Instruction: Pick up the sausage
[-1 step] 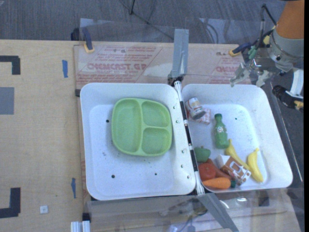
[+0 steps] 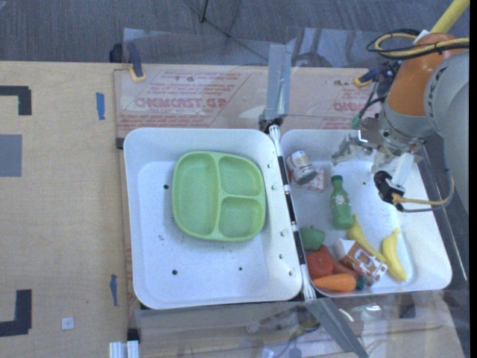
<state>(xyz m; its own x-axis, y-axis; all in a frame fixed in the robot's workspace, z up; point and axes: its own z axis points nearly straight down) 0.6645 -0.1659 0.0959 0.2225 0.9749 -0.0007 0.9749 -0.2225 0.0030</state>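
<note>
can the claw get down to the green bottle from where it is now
Probably yes: the claw hangs over the right bin's far end, close to the green bottle, which lies uncovered. The can sits apart from it.

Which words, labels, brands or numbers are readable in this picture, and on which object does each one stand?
Red printed line on the cardboard sheet behind the left bin: too blurred to quote with certainty.
Red print on the cardboard behind the right bin: blurred, unreadable.
Label on the small can: too small to read.
Label on the green bottle: too small to read.
Print on the small orange packet: unreadable.
</note>
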